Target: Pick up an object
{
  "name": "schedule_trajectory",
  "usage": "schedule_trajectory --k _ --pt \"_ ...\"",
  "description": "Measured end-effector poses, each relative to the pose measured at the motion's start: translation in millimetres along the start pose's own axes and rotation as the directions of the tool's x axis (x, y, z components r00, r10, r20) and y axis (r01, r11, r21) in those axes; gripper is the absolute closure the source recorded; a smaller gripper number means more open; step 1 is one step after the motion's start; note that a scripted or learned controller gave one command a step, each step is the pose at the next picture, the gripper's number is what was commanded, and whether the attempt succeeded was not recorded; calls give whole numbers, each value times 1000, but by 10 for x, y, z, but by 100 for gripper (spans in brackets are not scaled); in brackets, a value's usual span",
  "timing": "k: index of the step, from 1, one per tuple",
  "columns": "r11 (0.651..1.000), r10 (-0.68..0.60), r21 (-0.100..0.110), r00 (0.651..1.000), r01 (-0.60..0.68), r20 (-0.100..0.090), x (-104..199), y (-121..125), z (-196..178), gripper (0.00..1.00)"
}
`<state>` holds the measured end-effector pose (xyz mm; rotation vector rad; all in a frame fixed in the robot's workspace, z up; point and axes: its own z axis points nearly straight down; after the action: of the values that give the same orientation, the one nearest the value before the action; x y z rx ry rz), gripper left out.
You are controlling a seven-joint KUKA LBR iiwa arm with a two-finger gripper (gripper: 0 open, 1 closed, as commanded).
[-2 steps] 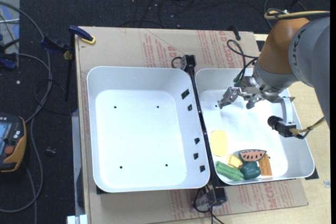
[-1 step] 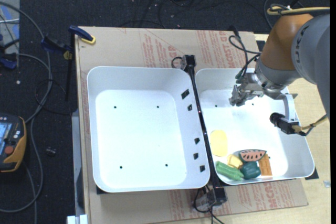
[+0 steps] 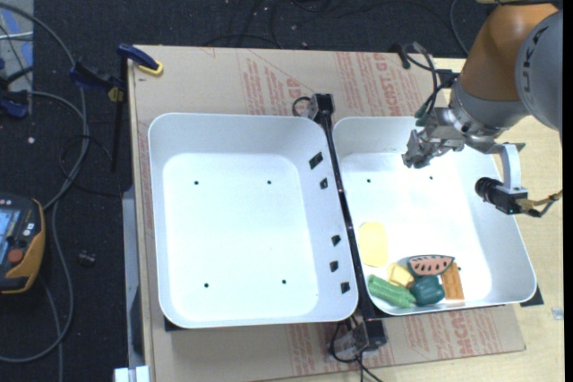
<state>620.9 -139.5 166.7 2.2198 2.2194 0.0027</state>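
The gripper [image 3: 418,152] is being held over the far part of the right bin [image 3: 501,237], and honestly whether it's apart or together can't be told from here. Nothing is being seen between its tips. The toys are being kept well apart from it, piled at the near end: a watermelon slice [image 3: 431,264], yellow piece [image 3: 372,243], green pickle [image 3: 391,292], orange stick [image 3: 453,283]. The left bin [image 3: 170,192] is being left alongside.

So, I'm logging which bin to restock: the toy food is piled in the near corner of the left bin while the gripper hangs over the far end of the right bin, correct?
Not quite. In the camera view, the toy food is piled in the near corner of the right bin, not the left bin. The gripper does hang over the far end of the right bin.
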Motion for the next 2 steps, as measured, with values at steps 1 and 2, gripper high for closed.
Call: schedule_trajectory --k 1,2 --pt "1000 0 -2 1000 0 0 -56 -49 -595 100" --pt "1000 0 0 1000 0 0 -57 -43 -871 100"
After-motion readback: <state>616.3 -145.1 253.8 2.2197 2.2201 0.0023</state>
